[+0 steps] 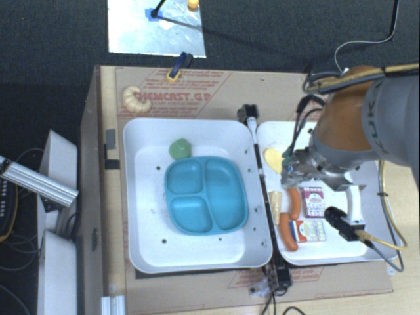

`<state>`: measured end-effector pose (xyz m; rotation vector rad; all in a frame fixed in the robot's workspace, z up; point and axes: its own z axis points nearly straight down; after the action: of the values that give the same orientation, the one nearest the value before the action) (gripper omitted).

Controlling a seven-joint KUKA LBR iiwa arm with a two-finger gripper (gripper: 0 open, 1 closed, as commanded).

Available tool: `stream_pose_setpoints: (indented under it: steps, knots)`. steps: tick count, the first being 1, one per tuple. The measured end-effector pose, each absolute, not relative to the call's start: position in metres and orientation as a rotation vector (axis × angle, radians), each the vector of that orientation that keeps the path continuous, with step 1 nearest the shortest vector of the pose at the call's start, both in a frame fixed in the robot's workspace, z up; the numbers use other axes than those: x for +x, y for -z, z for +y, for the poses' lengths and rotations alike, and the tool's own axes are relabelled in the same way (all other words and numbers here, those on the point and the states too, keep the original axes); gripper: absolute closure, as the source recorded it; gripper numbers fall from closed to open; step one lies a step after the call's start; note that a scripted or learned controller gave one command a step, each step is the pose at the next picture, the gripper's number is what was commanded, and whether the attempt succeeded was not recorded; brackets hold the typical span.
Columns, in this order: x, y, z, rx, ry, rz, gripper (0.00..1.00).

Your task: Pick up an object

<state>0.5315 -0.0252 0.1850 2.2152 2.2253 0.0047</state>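
2 bins [147,195], 1 tray [205,195], 2 sausages [294,204]

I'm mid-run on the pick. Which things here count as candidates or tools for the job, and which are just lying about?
Job:
gripper, over the right bin
yellow piece
orange sausage
red sausage
two small cartons

Lying about:
blue divided tray and green ball in the left bin
cream ring on the bench
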Motion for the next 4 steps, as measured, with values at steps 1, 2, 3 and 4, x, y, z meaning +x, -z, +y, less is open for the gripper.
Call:
stream_pose_setpoints:
  steps: [1, 2, 3, 4]
  knots:
    - [0.545, -0.165, -0.110, 2.219, 0.001, 2.222, 1.00]
    - [0.546, -0.165, -0.109, 2.218, -0.001, 2.223, 0.00]
    - [0.561, -0.089, -0.088, 2.210, -0.007, 2.214, 0.00]
    - [0.533, -0.089, -0.091, 2.207, -0.014, 2.212, 0.00]
